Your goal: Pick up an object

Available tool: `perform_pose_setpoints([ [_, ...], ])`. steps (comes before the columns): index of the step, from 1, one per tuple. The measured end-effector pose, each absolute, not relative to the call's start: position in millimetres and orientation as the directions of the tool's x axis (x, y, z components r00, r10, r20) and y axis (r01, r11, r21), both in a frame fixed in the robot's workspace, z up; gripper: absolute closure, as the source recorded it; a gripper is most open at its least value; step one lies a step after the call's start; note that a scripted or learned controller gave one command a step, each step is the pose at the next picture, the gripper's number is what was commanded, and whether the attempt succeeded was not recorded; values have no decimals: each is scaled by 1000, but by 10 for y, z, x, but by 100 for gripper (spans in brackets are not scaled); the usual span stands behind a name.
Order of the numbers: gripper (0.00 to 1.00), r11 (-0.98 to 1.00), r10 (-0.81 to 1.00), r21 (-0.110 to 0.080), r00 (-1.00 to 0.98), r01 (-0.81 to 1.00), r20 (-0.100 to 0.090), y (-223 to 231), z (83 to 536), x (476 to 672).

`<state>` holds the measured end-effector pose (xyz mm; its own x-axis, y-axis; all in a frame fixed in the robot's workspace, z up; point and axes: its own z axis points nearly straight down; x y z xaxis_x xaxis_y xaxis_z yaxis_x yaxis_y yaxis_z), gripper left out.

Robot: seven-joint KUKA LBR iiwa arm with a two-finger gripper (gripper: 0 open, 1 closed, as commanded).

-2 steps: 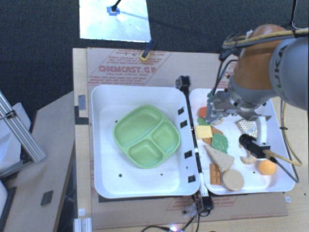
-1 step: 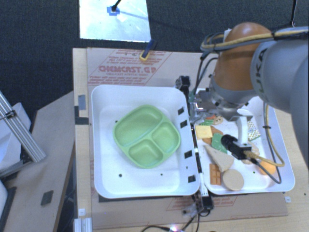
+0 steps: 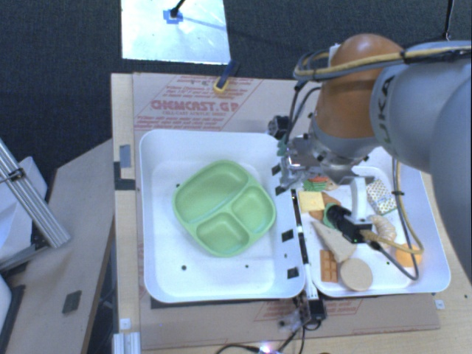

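My gripper (image 3: pixel 310 174) hangs low over the near-left part of the right bin (image 3: pixel 431 271), close to the wall between the two bins. The grey arm and its orange band hide most of it. Just under it lies a small red and green piece (image 3: pixel 320 185), partly covered. Next to that is a yellow square slice (image 3: pixel 311 200). Nearer the front are a tan cone (image 3: pixel 333 242), a round beige disc (image 3: pixel 356 274) and an orange waffle-like piece (image 3: pixel 329 266). I cannot tell whether anything sits in the gripper.
The left bin (image 3: pixel 158 271) holds a green divided plate (image 3: pixel 223 207). A patterned white piece (image 3: pixel 379 192) and a pale tan pastry shape (image 3: pixel 385 231) lie to the right in the right bin. The arm covers that bin's far half.
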<state>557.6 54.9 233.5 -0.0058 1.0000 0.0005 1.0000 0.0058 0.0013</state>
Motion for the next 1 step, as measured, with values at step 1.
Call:
perform_pose_setpoints([
  [1,100,1,1000,0,-1,1000,0,486,2316,5484],
])
